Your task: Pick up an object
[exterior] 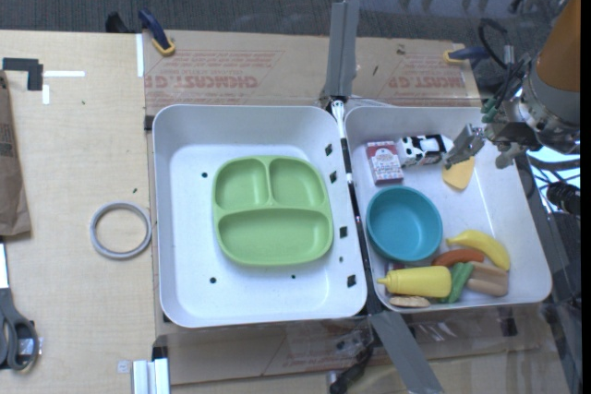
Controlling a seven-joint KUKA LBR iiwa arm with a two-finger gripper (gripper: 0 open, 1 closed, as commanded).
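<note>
Toys in the right bin, arm by the cheese

Nearest, in the right bin (531,226), lie a yellow bottle (420,280), carrot (459,257), banana (480,246) and blue bowl (404,223). The left bin (175,198) holds a green plate (272,210). Farther back, the gripper (473,143) pinches a yellow cheese wedge (459,173), beside a toy cow (423,149) and red box (384,161).

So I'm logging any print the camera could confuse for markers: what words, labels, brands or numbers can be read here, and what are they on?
Red print on the cardboard sheet behind the left bin: upside down and blurred; it looks like "CHEMCAST GP", not certain.
Red print on the cardboard behind the right bin, near: too blurred to read.
Small red box in the right bin: label too small to read.
Nothing else legible.
</note>
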